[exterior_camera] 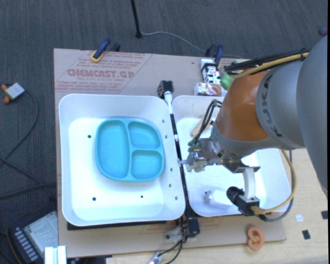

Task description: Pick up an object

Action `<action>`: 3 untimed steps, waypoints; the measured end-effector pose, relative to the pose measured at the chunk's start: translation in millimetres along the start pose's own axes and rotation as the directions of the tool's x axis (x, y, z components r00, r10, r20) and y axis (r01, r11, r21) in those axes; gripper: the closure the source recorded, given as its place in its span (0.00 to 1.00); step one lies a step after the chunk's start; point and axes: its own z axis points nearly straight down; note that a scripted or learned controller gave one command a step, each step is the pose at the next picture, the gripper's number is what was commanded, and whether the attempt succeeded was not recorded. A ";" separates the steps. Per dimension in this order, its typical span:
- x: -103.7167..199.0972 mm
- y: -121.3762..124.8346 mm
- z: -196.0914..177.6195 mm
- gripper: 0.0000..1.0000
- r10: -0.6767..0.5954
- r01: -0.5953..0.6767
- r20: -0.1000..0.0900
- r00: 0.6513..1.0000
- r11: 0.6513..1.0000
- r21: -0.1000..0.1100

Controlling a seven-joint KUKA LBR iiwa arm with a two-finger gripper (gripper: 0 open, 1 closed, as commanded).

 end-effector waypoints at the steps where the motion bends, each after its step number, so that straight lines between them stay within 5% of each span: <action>1: 6.7 9.9 0.2 1.00 -0.001 0.001 -0.001 1.000 1.000 0.000; 2: -106.5 59.9 42.0 1.00 0.001 -0.001 0.002 1.000 1.000 0.000; 3: -77.3 -4.8 -0.2 1.00 0.000 0.000 0.000 1.000 1.000 0.000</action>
